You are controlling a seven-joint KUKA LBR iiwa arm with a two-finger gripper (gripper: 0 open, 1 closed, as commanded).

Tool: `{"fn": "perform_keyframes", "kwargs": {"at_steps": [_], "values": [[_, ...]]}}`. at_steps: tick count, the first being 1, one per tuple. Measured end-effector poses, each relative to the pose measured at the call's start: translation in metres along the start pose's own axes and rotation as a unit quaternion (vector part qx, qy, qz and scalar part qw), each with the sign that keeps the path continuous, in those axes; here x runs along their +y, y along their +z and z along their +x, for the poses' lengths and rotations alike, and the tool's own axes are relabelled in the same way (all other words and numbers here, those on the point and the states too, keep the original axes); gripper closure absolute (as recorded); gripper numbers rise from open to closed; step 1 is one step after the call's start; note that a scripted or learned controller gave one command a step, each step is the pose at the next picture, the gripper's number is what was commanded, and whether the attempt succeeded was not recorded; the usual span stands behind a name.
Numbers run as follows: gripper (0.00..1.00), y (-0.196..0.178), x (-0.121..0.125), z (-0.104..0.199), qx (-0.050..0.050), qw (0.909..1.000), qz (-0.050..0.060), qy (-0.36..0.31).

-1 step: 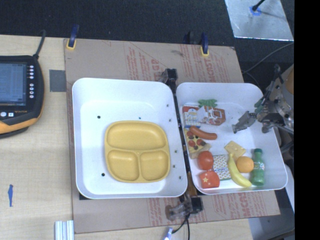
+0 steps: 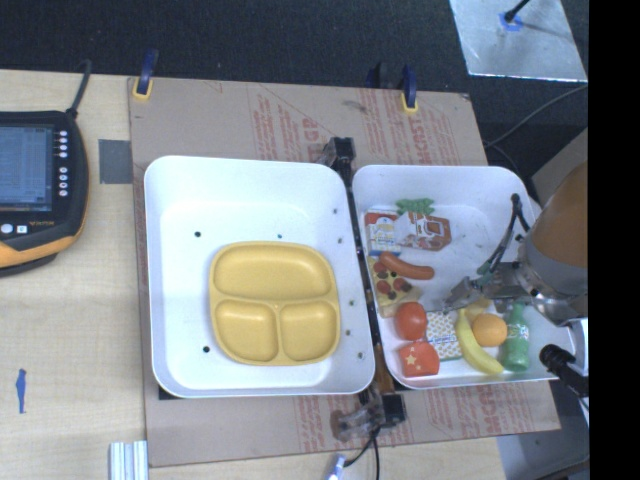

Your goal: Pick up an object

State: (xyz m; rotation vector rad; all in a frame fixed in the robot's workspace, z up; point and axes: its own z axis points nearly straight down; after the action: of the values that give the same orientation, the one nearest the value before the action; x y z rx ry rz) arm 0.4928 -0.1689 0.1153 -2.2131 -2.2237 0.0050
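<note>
Hovering gripper [image 2: 470, 290]: low in right bin [image 2: 480, 183], can't tell its state
Nearby: tomato [image 2: 410, 320], orange [image 2: 489, 329], banana [image 2: 478, 348], green bottle [image 2: 516, 340]
Further off: hot dog [image 2: 406, 266], snack packet [image 2: 410, 230]
Left bin [image 2: 180, 268]: yellow divided plate [image 2: 274, 301]

Teach pendant [image 2: 35, 190] at left on wooden bench [image 2: 60, 348], cardboard sheet [image 2: 300, 118] under bins, blue clamps [image 2: 146, 72]
</note>
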Motion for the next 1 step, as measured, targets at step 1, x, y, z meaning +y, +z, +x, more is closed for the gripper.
{"fn": "perform_keyframes", "kwargs": {"at_steps": [1], "values": [[0.0, 0.0207, -0.0002, -0.0055, 0.001, 1.0, -0.003, -0.001]]}}
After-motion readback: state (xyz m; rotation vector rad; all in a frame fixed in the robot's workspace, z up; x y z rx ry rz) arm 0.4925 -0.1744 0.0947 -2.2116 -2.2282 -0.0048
